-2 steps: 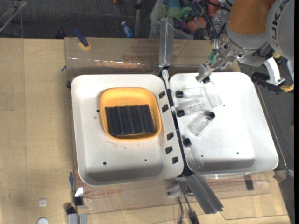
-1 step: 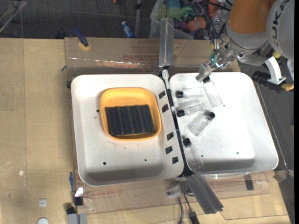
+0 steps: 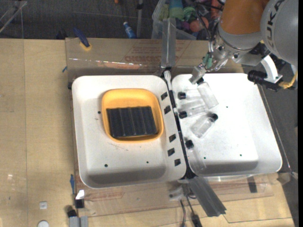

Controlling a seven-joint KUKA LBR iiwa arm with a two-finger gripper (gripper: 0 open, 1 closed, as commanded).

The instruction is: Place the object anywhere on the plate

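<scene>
Camera view: bottles point(image 3: 199, 109) beside plate point(image 3: 131, 113)

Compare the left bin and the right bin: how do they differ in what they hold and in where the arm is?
The left bin holds an orange plate bearing a dark ribbed object; the right bin holds several clear bottles with black caps. The left bin's contents sit near its centre; the right bin's bottles cluster by its left wall. The gripper hangs over the right bin's far corner, away from the left bin. Both are shallow and white.

Your arm point(image 3: 265, 13) is cut off at top right; gripper point(image 3: 198, 75) fingers too small to read; clear bottles point(image 3: 199, 109) blur together.
</scene>
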